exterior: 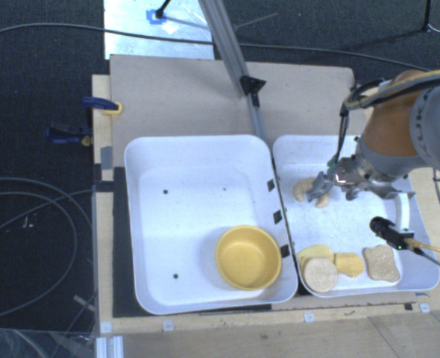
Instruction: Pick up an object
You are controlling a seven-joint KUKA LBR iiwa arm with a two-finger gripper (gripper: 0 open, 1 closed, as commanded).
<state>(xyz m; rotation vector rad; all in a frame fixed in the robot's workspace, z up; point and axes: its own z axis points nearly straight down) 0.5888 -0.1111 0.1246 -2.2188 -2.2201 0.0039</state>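
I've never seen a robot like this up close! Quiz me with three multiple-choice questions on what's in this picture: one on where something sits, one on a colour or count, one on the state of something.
1. Where is the yellow bowl?
A. In the left bin
B. In the right bin
C. On the floor

2. What colour are both bins?
A. Blue
B. White
C. Black

3. How does the yellow bowl sit?
A. Upside down
B. On its side
C. Upright, opening upward

Answers:
1. A, it rests near the left bin's front right corner.
2. B, both bins are plainly white.
3. C, its hollow inside faces the camera.

The end effector is over the right bin, by a small tan item.
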